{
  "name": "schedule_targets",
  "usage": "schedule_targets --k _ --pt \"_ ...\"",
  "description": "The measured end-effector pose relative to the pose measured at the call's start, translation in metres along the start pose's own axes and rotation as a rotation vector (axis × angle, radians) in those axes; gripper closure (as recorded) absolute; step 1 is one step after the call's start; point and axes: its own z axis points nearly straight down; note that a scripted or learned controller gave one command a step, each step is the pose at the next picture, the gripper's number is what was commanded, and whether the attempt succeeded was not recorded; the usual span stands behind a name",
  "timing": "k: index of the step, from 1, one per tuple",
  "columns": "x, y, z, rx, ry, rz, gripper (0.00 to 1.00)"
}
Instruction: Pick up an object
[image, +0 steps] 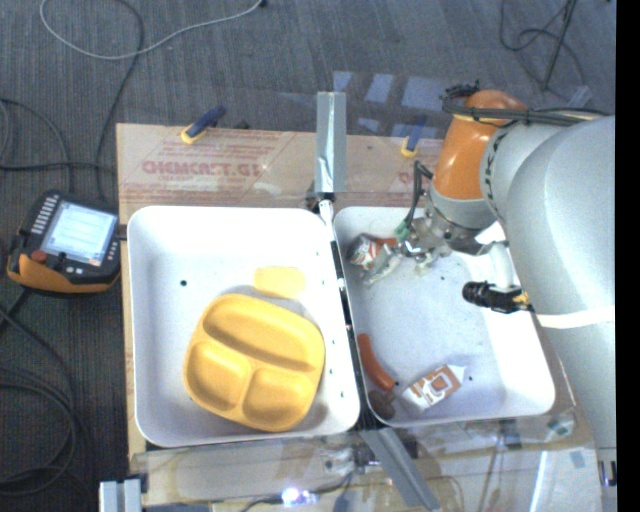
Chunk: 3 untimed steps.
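The fingers (385, 257), spread narrowly, straddle a crumpled wrapper (366, 250) in the right bin (470, 340).

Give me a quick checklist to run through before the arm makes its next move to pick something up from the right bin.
1. Gripper is over the right bin: ok, it sits at the bin's upper left part.
2. A target lies close by: ok, a crumpled silver and red wrapper lies right beside the gripper.
3. Wrapper is between the fingers: cannot tell, the view is too small and cluttered there.
4. Other items lie clear of the gripper: ok, the small orange and white packet and the thin red-orange stick lie at the bin's lower left.
5. Left bin's contents are out of the way: ok, the yellow divided tray stays in the left bin.
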Motion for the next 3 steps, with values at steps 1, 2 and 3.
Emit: schedule_targets --k 1,2,3 --pt "0.0022 0.0023 0.0001 -0.006 -0.001 -0.036 0.0" --pt "0.0049 0.0022 0.0003 -0.004 0.006 0.044 0.0" --pt "0.0053 0.0026 0.0002 -0.005 0.0 0.02 0.0"
